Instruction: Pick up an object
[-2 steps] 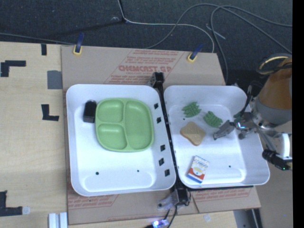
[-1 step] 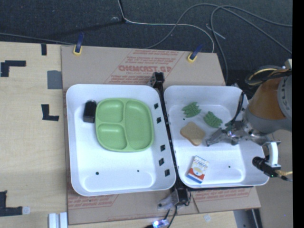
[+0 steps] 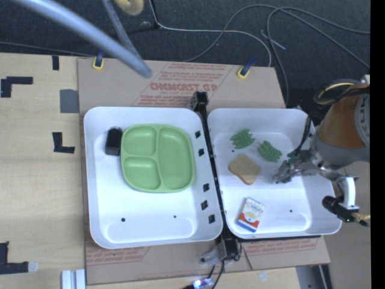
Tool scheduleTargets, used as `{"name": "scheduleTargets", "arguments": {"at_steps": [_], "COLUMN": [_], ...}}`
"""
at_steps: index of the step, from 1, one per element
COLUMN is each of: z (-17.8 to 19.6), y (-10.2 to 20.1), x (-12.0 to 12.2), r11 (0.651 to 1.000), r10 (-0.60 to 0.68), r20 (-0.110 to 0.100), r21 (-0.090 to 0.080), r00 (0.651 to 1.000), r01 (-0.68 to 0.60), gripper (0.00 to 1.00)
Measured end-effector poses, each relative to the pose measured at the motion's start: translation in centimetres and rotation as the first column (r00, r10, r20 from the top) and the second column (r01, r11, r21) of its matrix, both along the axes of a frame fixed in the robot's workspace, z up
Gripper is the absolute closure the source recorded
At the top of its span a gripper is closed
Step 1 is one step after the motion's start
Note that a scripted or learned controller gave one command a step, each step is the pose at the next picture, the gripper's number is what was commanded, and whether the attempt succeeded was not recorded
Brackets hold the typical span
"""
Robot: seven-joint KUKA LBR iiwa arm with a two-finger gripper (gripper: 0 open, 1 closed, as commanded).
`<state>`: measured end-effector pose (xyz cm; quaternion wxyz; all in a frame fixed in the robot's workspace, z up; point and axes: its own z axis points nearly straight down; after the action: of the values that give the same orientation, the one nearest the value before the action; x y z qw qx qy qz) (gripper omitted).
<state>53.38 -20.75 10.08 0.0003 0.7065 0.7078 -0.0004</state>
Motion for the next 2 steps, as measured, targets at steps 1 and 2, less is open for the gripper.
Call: {"name": "scheduleTargets", "arguments": {"at_steps": [1, 2], "z": [4.4, 9.1], "y": [0.4, 0.2], "x": [0.6, -0.2], "r11": [1.000, 1.000], "r10": [0.000, -0.001], "r20": [0.003, 0.003], "r21": [0.001, 0.000], "r00": [1.000, 1.000], "r01": [0.000, 0.001], "gripper": [1.00, 1.00]}}
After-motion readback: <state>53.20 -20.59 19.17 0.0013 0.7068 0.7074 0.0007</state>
